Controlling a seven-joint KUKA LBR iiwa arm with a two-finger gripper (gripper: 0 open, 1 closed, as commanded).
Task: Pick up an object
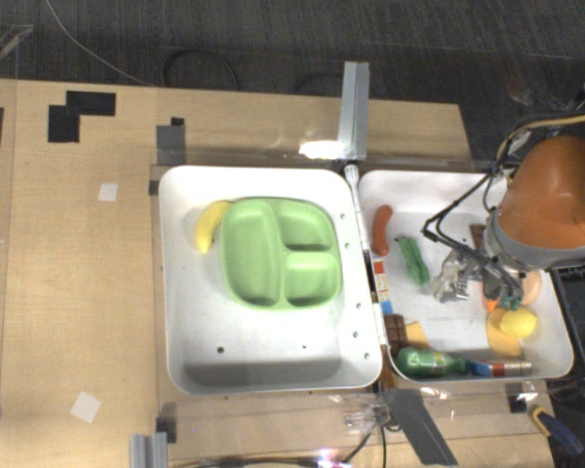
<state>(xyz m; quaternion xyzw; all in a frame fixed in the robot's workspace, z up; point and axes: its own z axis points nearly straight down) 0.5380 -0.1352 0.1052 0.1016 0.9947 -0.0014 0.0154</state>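
My gripper [455,284] hangs low over the middle of the right bin [439,191], below the orange-banded wrist [551,203]. Nothing shows in its grasp. A green pepper-like piece [412,259] lies just left of it. A red sausage [381,225] lies farther left, near the divider. To the gripper's lower right sits a yellow lemon [512,325], with a peach-coloured item [533,286] partly hidden behind the arm. A green bottle [431,363] lies along the bin's front wall, beside a small brown block [415,334].
The left bin [190,339] holds a green divided plate [278,252] with a banana [209,224] at its left edge. Small red and blue items [378,279] line the divider. A marker-like stick [502,367] lies at the right bin's front. Black cables [458,213] loop beside the wrist.
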